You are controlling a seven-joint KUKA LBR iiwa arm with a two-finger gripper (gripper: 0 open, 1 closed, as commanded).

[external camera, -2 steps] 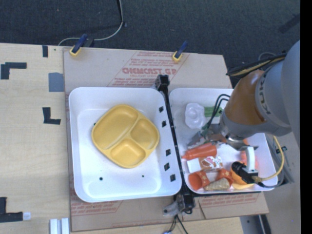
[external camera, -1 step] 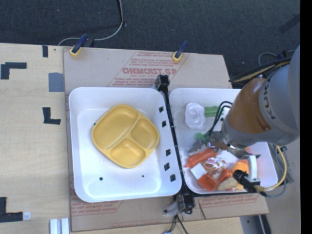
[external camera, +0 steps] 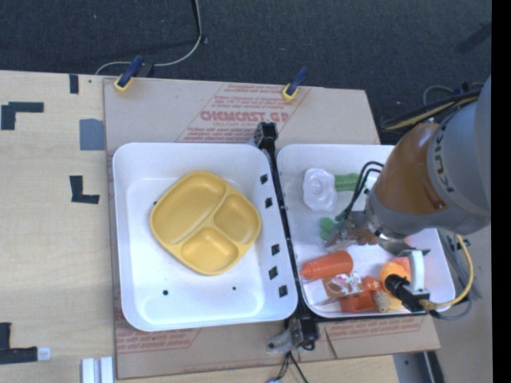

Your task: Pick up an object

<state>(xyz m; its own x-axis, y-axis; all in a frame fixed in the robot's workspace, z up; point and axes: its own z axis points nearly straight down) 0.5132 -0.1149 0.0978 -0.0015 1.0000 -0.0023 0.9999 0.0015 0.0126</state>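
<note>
At centre right, the hand [external camera: 355, 231] sinks among glossy plastic toys in the right bin [external camera: 447, 294]; its grip I cannot tell. A smooth orange carrot [external camera: 326, 264] lies just below.

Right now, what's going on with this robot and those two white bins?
A grey arm with an orange band is reaching from the right down into the right bin, which holds a jumble of small things: an orange carrot-like piece, a clear plastic item, some green bits. Its wrist sits low over the pile, and I can't tell whether it has hold of anything. The left bin holds a yellow divided plate, lying untouched.
</note>
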